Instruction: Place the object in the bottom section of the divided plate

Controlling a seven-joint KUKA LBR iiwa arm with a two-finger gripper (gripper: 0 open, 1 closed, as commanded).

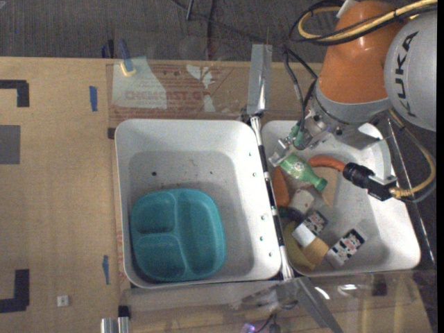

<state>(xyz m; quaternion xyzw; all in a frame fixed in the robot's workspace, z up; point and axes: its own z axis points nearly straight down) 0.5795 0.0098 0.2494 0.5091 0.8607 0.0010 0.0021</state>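
A teal divided plate [177, 234] lies in the left bin [139, 144], toward its front left. My gripper [294, 144] hangs over the upper left part of the right bin [395, 234], under the orange wrist band. A green bottle [304, 173] lies slanted right below it, its pale end close to the gripper tip. Whether the gripper touches or grasps the bottle is not visible. An orange sausage-shaped piece [326, 162] lies just right of the bottle.
The right bin also holds a brownish piece [279, 184] by its left wall, a beige cylinder [302, 201], two small patterned boxes [347, 245] and a yellow item [305, 254]. A black cable plug [366, 179] hangs over it. The metal divider [267, 186] separates the bins.
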